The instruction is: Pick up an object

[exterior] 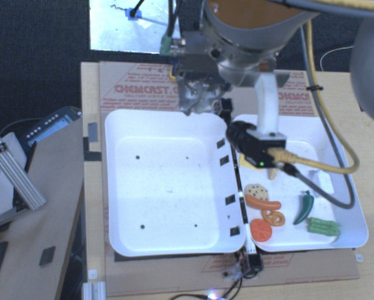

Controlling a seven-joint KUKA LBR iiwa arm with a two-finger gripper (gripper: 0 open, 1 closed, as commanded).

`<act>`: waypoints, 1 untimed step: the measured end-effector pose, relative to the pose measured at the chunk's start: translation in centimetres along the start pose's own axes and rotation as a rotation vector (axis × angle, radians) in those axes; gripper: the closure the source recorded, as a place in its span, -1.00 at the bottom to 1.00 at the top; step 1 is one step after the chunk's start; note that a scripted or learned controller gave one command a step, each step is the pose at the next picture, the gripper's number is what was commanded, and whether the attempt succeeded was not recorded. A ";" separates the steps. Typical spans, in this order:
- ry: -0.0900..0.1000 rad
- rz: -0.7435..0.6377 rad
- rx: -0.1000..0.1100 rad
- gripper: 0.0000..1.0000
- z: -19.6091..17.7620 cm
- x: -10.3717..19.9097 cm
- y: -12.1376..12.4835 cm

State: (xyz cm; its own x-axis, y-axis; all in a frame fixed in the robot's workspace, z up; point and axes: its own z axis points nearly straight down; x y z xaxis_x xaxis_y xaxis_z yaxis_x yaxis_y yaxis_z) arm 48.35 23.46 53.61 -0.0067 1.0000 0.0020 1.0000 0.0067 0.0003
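Gripper (200,102) hangs over the 1 o'clock corner of the left bin (162,186); you cannot tell whether it is spread or closed. Toward 6 o'clock in the right bin (299,133) you have a cookie (256,190), sausage (262,202), pretzel (275,217), red disc (260,230), green pepper (305,206) and green block (324,227).

There are two white bins, the left bin (168,124) and the right bin (356,230). Of small toy foods I can count six clearly, one of each kind, and I place them from the red sausage (262,202):

- one speckled cookie (256,190) touching its far side
- one orange pretzel (274,217) just beside its near side
- one round red slice (260,230) nearer still
- one green chili pepper (305,206) to its right in the view
- one green ridged piece (324,227) further right

Left of the sausage, four small black tabs (224,160) sit along the wall between the bins.
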 end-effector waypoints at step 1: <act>-0.002 0.007 -0.002 1.00 0.2 -0.1 6.6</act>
State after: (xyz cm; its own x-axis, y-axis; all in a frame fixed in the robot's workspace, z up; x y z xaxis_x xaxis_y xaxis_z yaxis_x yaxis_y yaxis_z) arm 54.91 23.37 53.39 0.0004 1.0000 0.0001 1.0000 -0.0004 0.0022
